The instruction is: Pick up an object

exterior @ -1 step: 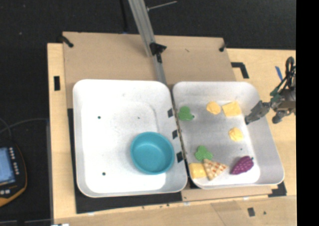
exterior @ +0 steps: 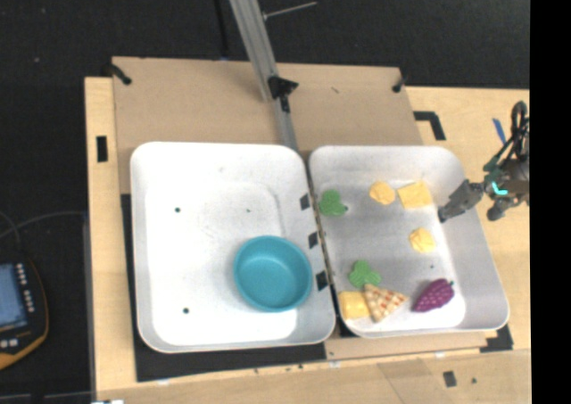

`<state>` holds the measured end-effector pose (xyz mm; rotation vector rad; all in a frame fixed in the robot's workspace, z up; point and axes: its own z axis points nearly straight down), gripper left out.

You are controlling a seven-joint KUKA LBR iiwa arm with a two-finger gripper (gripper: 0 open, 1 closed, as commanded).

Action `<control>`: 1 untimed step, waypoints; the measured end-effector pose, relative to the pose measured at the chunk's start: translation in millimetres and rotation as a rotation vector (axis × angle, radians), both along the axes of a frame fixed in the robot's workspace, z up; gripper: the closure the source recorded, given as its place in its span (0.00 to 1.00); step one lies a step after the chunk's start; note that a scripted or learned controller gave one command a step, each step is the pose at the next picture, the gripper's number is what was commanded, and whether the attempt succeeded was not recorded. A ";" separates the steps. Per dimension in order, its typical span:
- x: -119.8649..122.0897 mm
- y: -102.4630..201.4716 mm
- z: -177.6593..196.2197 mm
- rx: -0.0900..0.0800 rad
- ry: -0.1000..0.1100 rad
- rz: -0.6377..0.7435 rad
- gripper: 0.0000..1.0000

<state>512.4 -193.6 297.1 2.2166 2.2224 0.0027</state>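
While the grey robot arm's gripper [exterior: 464, 200] hangs over the right rim of the right-hand shallow white bin [exterior: 473, 255], its jaws too small and dark to tell apart or together, small toy foods lie in that bin: a purple grape bunch [exterior: 434, 294], a pizza slice [exterior: 383, 301], yellow pieces and green leafy shapes. A round blue bowl [exterior: 272, 272] sits in the left white bin [exterior: 196, 206].

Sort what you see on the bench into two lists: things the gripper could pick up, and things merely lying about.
Could be picked:
green pieces
yellow pieces
pizza slice
purple grapes
blue bowl
Gripper nearby.

Lying about:
handheld pendant
white bins
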 end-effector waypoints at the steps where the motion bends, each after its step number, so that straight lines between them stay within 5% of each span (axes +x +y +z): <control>1: 6.3 -9.2 -51.2 -0.001 0.006 -0.004 0.00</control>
